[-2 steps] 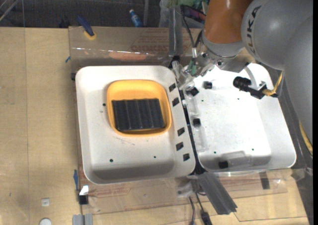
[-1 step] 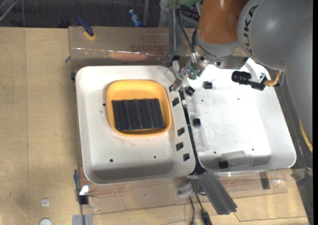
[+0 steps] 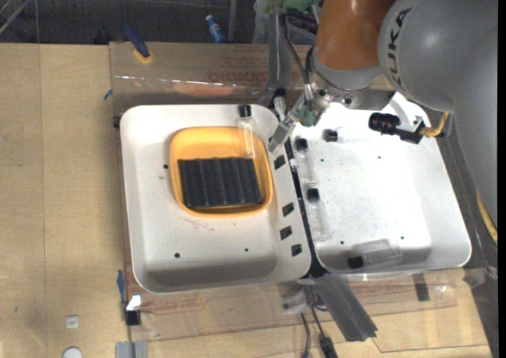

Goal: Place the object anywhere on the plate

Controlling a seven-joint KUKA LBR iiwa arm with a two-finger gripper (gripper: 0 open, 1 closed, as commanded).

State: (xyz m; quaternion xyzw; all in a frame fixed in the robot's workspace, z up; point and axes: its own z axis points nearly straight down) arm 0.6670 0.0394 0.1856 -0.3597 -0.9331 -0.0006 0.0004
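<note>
A yellow-orange plate (image 3: 181, 146) sits in the left bin (image 3: 146, 214), slightly toward the back. A black ridged rectangular object (image 3: 220, 182) lies flat on the plate and covers most of its middle. My gripper (image 3: 283, 130) hangs over the divider between the two bins, just past the plate's back right corner. It is apart from the black object, and nothing shows in its grasp. The grey arm with its orange band (image 3: 356, 13) reaches in from the upper right.
The right bin (image 3: 387, 190) lies under the arm, with a faint clear piece (image 3: 379, 250) near its front edge. A row of small black clips (image 3: 286, 210) runs along the divider. Cluttered items stand behind the bench at the back.
</note>
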